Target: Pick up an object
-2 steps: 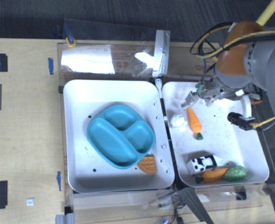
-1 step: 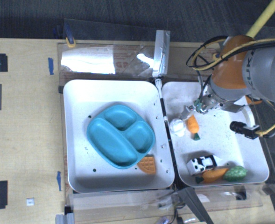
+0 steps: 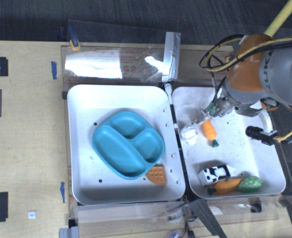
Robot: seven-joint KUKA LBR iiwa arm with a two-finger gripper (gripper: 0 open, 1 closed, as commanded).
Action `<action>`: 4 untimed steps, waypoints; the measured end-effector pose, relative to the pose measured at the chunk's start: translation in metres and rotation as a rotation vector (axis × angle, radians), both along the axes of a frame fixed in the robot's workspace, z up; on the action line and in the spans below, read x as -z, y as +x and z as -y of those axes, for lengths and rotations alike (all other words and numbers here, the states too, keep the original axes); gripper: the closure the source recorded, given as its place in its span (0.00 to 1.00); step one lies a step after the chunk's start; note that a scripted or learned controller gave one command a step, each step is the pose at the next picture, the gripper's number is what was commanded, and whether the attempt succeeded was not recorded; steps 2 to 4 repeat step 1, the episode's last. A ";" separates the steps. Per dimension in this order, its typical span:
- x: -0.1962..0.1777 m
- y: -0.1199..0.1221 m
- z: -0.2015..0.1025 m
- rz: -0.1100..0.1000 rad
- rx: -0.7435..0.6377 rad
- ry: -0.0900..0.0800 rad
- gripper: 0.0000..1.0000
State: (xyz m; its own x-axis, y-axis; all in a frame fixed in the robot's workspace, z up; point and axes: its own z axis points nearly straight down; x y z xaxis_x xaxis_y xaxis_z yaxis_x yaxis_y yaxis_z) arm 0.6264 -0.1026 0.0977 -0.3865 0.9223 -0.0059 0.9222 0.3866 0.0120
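- The arm reaches in from the right, its gripper hanging low over the far part of the right bin.
- I cannot tell how the pincer stands, and nothing shows as held.
- A small toy carrot lies just beside the gripper, on its near side, with a white lump to its left.
- Likely trouble: a descent slightly off would push the carrot aside or tip it toward the white lump, so the pincer closes on nothing.
- Near the front edge sit a black-and-white toy, a larger carrot and a green piece, bunched together and awkward to separate.
- The left bin holds a blue divided tray and a waffle piece.
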 end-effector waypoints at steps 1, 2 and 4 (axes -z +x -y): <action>-0.099 -0.012 -0.061 -0.005 0.109 0.003 1.00; -0.099 -0.012 -0.061 -0.005 0.109 0.003 1.00; -0.099 -0.012 -0.061 -0.005 0.109 0.003 1.00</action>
